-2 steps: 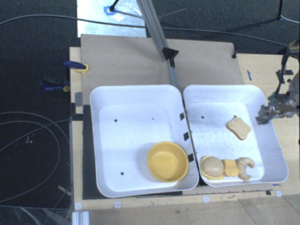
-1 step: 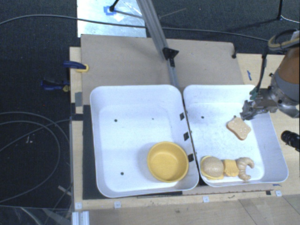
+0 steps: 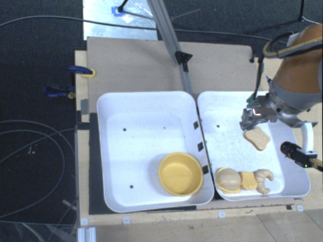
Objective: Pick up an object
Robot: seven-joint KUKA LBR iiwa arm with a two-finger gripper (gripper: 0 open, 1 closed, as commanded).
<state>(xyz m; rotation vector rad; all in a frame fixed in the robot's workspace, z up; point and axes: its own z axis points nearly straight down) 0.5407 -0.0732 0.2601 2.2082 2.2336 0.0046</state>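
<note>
Even overhead light is bright enough that the white bins (image 3: 146,135) nearly wash out. Shadows around them are soft and faint. Glare marks the floor patch beyond them; detail is slightly soft throughout.

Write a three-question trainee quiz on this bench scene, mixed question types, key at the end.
1. True or false: the yellow bowl sits in the left bin.
2. Which item lies nearest the gripper? A) toast slice B) doll C) yellow bowl
3. Fill in: the doll lies along the right bin's ____ edge.

Key: 1 true; 2 A; 3 near (bottom).
</note>
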